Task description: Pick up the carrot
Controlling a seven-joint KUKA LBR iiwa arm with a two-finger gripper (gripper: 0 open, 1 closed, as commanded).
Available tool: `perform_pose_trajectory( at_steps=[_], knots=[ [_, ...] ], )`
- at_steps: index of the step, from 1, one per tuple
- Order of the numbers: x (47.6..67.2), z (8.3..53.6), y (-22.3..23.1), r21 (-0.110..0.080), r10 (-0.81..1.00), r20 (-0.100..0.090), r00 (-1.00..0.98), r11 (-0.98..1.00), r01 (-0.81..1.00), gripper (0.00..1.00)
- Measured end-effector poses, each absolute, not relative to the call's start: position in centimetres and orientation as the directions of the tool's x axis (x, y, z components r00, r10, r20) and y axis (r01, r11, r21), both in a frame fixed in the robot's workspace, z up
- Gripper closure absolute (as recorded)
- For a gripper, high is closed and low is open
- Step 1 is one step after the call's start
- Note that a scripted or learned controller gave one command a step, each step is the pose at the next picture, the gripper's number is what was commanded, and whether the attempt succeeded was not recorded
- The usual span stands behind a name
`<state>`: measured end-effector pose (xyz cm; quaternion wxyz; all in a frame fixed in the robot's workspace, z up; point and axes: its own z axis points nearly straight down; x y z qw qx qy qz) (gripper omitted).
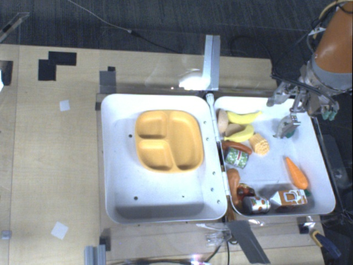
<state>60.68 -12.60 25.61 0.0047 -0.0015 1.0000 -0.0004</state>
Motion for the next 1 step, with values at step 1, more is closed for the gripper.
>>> perform_pose_trajectory(
  at_steps=[1],
  knots=[
    [55.97, 12.54, -17.89, 0.000, 0.161, 0.002, -0.987, 0.987, 0.161, 0.00]
  ],
)
